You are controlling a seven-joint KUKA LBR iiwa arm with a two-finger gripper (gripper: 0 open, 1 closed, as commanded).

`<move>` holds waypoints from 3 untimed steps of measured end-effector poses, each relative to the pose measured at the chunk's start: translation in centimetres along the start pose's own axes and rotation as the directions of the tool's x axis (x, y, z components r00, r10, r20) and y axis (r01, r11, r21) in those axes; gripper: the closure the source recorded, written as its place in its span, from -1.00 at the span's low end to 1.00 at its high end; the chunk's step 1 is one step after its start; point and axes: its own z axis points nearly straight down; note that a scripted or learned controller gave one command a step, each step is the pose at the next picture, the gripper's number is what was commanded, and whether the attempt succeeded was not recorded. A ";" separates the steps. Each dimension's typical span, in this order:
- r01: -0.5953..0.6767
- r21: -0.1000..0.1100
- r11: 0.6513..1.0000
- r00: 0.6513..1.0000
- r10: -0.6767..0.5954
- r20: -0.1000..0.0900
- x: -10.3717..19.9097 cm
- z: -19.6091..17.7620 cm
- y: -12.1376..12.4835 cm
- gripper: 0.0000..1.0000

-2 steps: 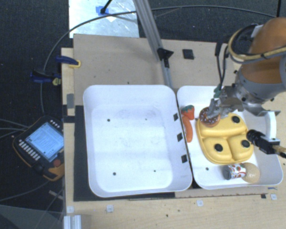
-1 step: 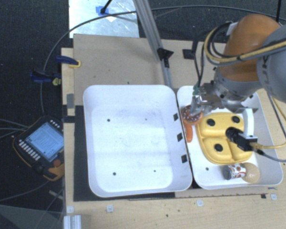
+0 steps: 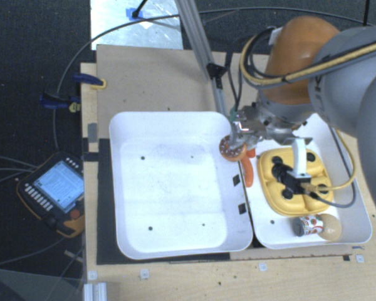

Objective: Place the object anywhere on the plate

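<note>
– Brown disc (image 3: 231, 148), speckled and round: where does it lie against the claw (image 3: 241, 133)?

– Right at the claw's 7 o'clock, touching it or very nearly. It sits close under the claw's tip, over the seam where the two bins meet.

– Is the claw clamped on it?

– I cannot tell. The tip is a small shiny blur. Whether it stands apart or together does not show, nor whether the disc is in it or merely below it.

– Which bin is the disc in, then?

– It is at the left bin's (image 3: 169, 187) 2 o'clock rim and the right bin's (image 3: 271, 232) 10 o'clock corner. Over which of the two, I cannot say.

– And the plate (image 3: 269, 192)?

– Yellow, in the right bin, at the disc's 4 o'clock. It is near but apart, and the disc is not on it.

– What lies between them?

– An orange carrot (image 3: 248, 171), running from 12 to 6. It lies just beside the disc at its 5 o'clock, along the plate's 9 o'clock edge.

– What else is in that bin?

– A small can (image 3: 306, 226) with red marks and a tan ball (image 3: 329, 228), close together at the plate's 5 o'clock near the bin's rim. The can is at the ball's 9 o'clock.

– The arm (image 3: 357, 80)?

– Grey, with its orange band (image 3: 297, 49) at the claw's 1 o'clock. It reaches in from 3 o'clock and covers the right bin's top edge.
</note>
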 end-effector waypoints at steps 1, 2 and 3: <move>0.000 0.000 1.000 1.000 0.000 0.000 4.7 1.9 2.1 1.00; 0.000 -0.001 1.000 1.000 0.000 -0.001 9.5 2.9 4.7 1.00; -0.003 0.000 1.000 1.000 0.003 0.000 9.4 1.1 4.4 1.00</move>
